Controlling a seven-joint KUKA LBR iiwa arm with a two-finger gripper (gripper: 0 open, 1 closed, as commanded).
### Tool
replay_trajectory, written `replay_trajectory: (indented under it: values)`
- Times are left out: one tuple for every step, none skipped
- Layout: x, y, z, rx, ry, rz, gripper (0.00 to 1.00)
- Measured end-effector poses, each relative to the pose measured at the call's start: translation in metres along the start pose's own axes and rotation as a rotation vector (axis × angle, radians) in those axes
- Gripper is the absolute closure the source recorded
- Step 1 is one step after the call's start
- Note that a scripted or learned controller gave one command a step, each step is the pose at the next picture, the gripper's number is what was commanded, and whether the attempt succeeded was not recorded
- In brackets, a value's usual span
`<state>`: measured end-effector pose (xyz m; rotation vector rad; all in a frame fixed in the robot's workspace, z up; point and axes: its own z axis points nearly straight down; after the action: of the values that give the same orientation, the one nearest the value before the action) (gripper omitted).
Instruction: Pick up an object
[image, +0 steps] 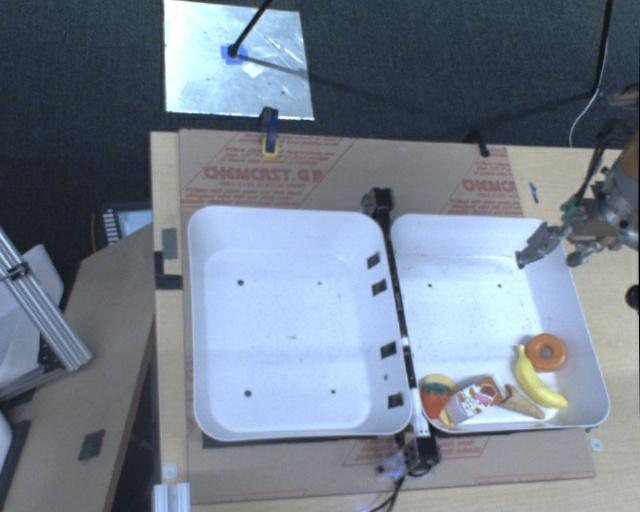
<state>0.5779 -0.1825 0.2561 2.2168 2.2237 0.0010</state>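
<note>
The claw (556, 250) is seen spread open with nothing between its two dark fingers, poised over the far right corner of the right bin (470, 300). The arm (620, 205) is cut off by the right edge. In the bin's near right corner, a curved yellow banana (538, 382) is laid just beside a round orange ring-shaped piece (546, 351). A flat red-and-white packet (473, 398) and an orange-red rounded object (435, 392) are clustered alongside. The left bin (290, 320) is smooth white plastic.
</note>
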Motion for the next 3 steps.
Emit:
replay_trajectory:
  values:
    - [0.004, -0.066, -0.084, -0.006, -0.001, 0.004, 0.0]
    - [0.049, -0.09, -0.165, -0.01, -0.001, -0.006, 0.0]
    - [0.098, -0.09, -0.245, -0.01, 0.0, -0.007, 0.0]
